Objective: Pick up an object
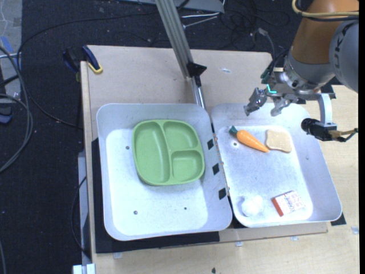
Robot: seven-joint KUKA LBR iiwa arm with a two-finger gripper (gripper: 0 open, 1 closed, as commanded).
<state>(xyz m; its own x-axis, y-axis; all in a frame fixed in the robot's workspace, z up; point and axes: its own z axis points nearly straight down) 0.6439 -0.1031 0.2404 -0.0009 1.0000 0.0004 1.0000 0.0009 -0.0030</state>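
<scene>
- Bench [142,67] carries two white bins; carrot [251,140] lies in right bin [319,170], near its far edge.
- Pincer [268,103] hovers just beyond carrot, fingers spread, grasping nothing.
- Arm [319,39] reaches in over bench's far right corner.

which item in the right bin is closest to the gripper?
The carrot: it lies just below the gripper, at the bin's far end. The bread slice is slightly further; the white ball and red packet sit at the near end.

Setting: a robotics lab or test cell.
Bench: a plain wooden bench [142,73] is fitted with two white bins [114,170].
Floor: dark carpet is strewn with loose cables [34,39].
Hardware: an aluminium strut [174,27] is seen.
</scene>
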